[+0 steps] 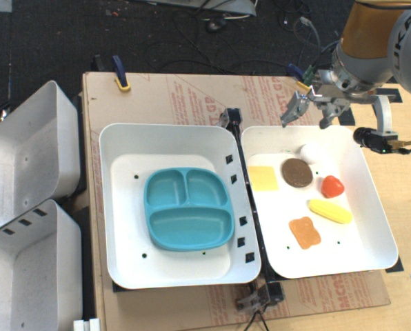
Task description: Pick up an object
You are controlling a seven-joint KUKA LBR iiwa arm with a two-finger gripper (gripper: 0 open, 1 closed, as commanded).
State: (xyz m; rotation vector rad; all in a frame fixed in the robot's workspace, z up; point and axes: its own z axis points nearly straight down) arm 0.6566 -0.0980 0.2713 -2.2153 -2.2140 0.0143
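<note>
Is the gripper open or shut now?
Open. The gripper hangs above the right bin's far edge with its two fingers spread apart and nothing between them.

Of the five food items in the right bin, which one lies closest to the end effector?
The brown disc: it lies at the bin's far side, right below the end effector, while the tomato, banana, cheese and orange piece lie farther off.

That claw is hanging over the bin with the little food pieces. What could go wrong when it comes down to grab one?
The brown disc, red piece and yellow piece lie close together, so the open gripper might nudge a neighbour or pinch two at once. The yellow square and orange piece look flat, so its fingers could slide over them.
</note>
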